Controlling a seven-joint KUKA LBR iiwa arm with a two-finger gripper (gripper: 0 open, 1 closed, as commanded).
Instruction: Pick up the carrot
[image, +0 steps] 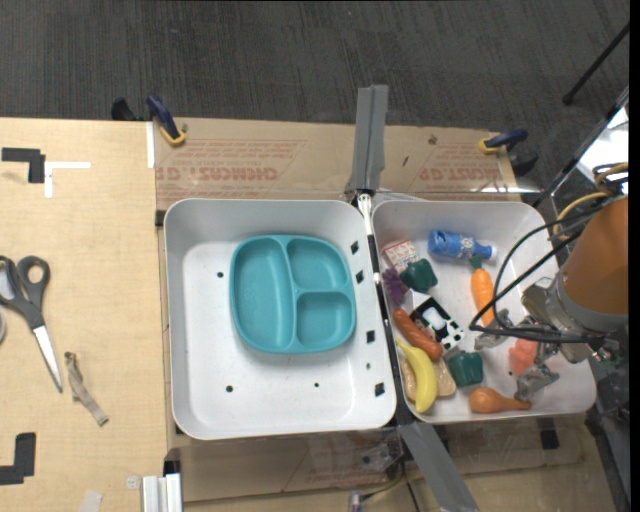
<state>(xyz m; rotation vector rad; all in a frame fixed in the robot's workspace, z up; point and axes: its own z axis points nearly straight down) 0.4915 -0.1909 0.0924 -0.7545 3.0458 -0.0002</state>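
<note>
Two shallow white bins sit side by side on the worktop (80, 300). One teal divided plate (294, 294) with three compartments lies in the left bin (190, 380). The right bin (520, 215) holds a crowd of toy items: one blue bottle (458, 245), one banana (419, 374), one orange carrot (482, 292), a reddish sausage-like piece (417, 333), a black-and-white die (436, 322), two dark green pieces (418, 273), a purple piece (397, 290) and an orange rounded piece (494, 401) near the front wall. One pair of scissors (30, 305) lies on the worktop at far left.

The carrot lies upright in the picture, in the right bin's middle, just below the bottle. The pincer (528, 372) hangs lower right of it, near the bin's front right corner, close but apart. Whether its fingers are spread or closed cannot be told; nothing is seen between them.

Open white floor shows around the plate and along the right bin's far right side.
</note>
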